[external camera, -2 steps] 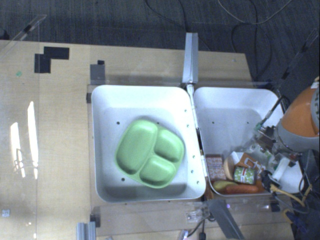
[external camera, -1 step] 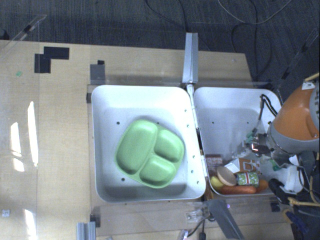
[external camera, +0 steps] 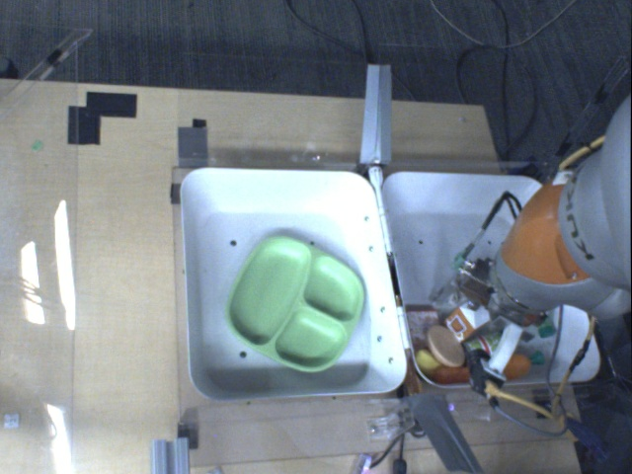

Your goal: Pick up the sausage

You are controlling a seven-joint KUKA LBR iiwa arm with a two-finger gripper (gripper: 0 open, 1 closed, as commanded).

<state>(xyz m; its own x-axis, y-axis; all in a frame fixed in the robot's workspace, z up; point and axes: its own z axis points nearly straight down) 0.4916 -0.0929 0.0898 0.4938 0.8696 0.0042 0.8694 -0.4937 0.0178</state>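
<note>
In the right bin (external camera: 434,215), a small heap of toy food lies against the front wall. A reddish-brown piece that looks like the sausage (external camera: 451,373) lies at the very front, under a tan round piece (external camera: 444,346) and beside a yellow piece (external camera: 426,361). My gripper (external camera: 484,336) is down in this heap, just right of the tan piece and above the sausage. The grey arm with its orange band (external camera: 538,245) hides the gripper's tips and part of the heap.
The left bin (external camera: 207,205) holds a green divided plate (external camera: 296,302). An orange piece (external camera: 516,366) and a white piece (external camera: 507,344) lie right of the gripper. A metal divider (external camera: 377,117) stands between the bins at the back. Cables trail along the right bin's front edge.
</note>
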